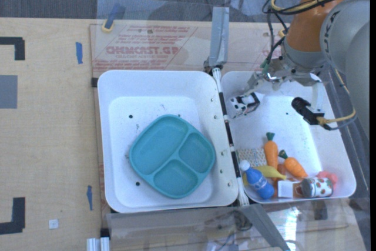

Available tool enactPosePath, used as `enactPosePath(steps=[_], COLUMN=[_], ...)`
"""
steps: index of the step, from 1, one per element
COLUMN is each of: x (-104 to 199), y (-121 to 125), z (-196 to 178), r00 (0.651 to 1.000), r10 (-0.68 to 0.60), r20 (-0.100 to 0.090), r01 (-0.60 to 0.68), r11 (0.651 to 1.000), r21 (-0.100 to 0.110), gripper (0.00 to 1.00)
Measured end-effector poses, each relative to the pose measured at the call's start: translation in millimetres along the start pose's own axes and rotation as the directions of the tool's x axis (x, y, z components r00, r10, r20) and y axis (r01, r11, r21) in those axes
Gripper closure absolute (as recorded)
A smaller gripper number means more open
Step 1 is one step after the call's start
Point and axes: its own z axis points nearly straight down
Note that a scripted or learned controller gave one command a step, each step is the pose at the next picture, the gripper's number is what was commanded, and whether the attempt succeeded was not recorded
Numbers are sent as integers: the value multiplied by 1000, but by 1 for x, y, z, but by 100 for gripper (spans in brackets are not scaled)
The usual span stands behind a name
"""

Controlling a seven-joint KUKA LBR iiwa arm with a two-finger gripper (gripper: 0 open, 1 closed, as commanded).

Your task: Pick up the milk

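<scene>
- The milk (244, 103), a small cow-patterned carton, lies tipped in the right bin (305, 126), hard against its upper-left corner, long axis running roughly ten to four o'clock.
- The claw (271, 75) hangs just beside it at about two o'clock, near the bin's far wall.
- Whether that claw is open or closed, I cannot tell.

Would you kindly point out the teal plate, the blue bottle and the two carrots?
teal plate (171, 155): camera view, on its centre divider.
blue bottle (258, 180): camera view, on its body.
carrots (271, 154): camera view, on the upright one's orange body.
</scene>
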Motion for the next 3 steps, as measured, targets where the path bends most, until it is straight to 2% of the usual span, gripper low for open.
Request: enactPosePath(steps=[1,2,3], x=[6,-27,10], y=[-7,0,-3], z=[8,7,33], r00=[1000,991,982], r10=[-12,135,187], r20=[2,-11,-7], r01=[12,-135,-187], r11=[1000,991,982], r21=[-20,-11,14], gripper=[0,0,0])
